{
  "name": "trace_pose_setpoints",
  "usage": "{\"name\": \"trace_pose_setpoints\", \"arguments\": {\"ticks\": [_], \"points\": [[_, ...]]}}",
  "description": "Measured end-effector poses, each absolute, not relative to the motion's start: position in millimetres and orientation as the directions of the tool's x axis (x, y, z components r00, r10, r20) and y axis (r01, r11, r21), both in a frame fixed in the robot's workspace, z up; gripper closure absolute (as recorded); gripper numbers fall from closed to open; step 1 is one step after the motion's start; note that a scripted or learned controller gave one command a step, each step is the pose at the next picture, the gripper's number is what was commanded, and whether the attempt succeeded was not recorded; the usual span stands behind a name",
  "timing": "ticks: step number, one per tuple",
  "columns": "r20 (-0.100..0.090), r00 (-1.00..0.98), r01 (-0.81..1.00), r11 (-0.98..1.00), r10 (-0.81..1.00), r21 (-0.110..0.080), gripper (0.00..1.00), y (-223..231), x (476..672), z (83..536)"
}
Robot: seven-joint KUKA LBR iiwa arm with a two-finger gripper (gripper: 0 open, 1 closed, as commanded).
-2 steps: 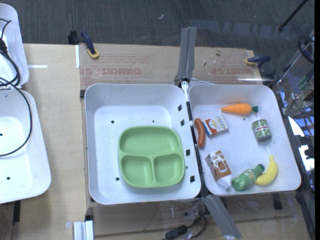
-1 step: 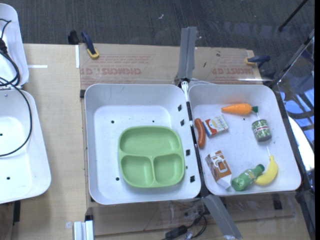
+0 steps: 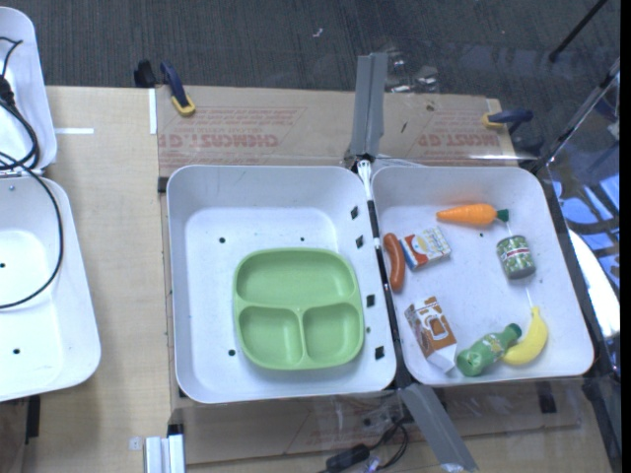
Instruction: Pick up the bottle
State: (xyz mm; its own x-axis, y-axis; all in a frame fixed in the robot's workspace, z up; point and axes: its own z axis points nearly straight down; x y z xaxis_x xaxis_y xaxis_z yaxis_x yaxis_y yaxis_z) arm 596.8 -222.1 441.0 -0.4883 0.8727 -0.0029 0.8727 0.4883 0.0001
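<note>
Camera view, right bin [image 3: 552, 215]: green bottle [image 3: 486, 352] lying at the near edge, touching banana [image 3: 527, 340], beside a carton [image 3: 431, 326]. Left bin [image 3: 187, 264]: green divided plate [image 3: 297, 307]. End effector state: cannot tell.

1. A green divided plate [image 3: 297, 307] lies in the left bin [image 3: 197, 200], toward its near right part.
2. In the right bin [image 3: 557, 358], a carrot [image 3: 467, 216] lies at the far side, with a small can [image 3: 515, 257] just near of it to the right.
3. A sausage [image 3: 395, 262] lies along the bin's left wall, beside a small carton [image 3: 427, 247].
4. A second carton [image 3: 432, 327] sits nearer, and a banana [image 3: 527, 341] curves at the near right.
5. Clamps [image 3: 177, 94] grip the desk's [image 3: 108, 116] far edge.
</note>
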Motion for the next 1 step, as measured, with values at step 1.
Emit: {"name": "trace_pose_setpoints", "arguments": {"ticks": [1], "points": [[-0.002,-0.153,0.988,0.153,0.988,-0.001,1.0,-171.3,645.4,419.1]]}}
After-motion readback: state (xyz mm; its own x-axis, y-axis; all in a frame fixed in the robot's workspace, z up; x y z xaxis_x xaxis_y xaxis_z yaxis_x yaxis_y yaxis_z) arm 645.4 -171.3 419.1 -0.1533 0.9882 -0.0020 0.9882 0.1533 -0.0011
